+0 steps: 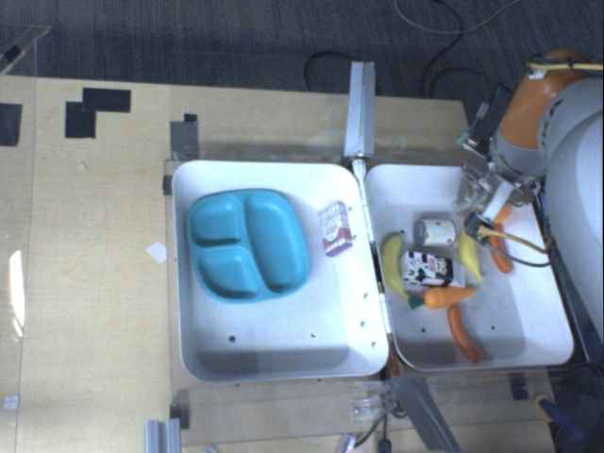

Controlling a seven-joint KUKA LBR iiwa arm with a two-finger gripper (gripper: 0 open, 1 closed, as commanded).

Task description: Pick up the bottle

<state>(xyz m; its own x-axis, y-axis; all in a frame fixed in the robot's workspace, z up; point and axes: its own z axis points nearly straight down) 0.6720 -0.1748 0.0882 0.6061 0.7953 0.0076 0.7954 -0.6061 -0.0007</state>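
Here, the gripper [481, 199] hangs over the right bin [538, 347], with the bottle [427, 269] lying apart from it.

The black-and-white patterned bottle lies on its side near the middle of the right bin, closer to its left edge, between two bananas: one [394, 264] touches its left side, the other [469, 256] sits just beside its right end. A grey can [436, 231] stands just beyond it, and an orange carrot [448, 297] lies against its near side; another carrot [462, 335] rests toward the bin's near edge. The gripper sits by the far right corner of that bin, and whether it is open or closed cannot be told; nothing shows in its grasp. In the left bin [274, 357], a blue divided plate [248, 243] lies toward the left edge and a small carton [335, 228] by the right edge.
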